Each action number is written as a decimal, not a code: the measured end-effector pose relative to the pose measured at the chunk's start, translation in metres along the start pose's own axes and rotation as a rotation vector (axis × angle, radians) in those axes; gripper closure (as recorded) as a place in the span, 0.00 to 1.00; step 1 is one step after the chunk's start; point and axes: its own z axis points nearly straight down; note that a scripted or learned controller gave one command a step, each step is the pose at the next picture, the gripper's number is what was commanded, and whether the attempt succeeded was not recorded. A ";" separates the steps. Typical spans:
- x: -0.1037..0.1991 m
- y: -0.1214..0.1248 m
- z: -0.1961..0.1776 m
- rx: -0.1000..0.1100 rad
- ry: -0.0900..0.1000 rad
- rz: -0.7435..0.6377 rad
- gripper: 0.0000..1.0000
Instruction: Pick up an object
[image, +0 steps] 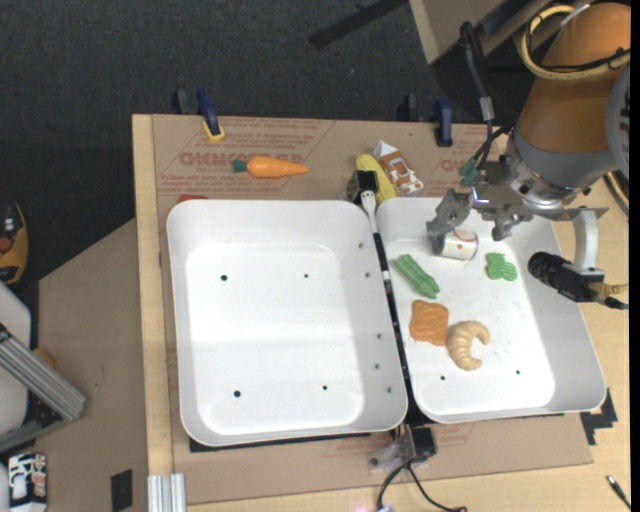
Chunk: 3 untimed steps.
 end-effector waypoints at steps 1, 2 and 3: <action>0.098 -0.058 0.057 0.018 0.010 -0.020 0.00; 0.063 0.015 -0.160 -0.017 0.005 -0.012 0.00; 0.029 -0.039 -0.255 -0.009 0.006 -0.009 0.00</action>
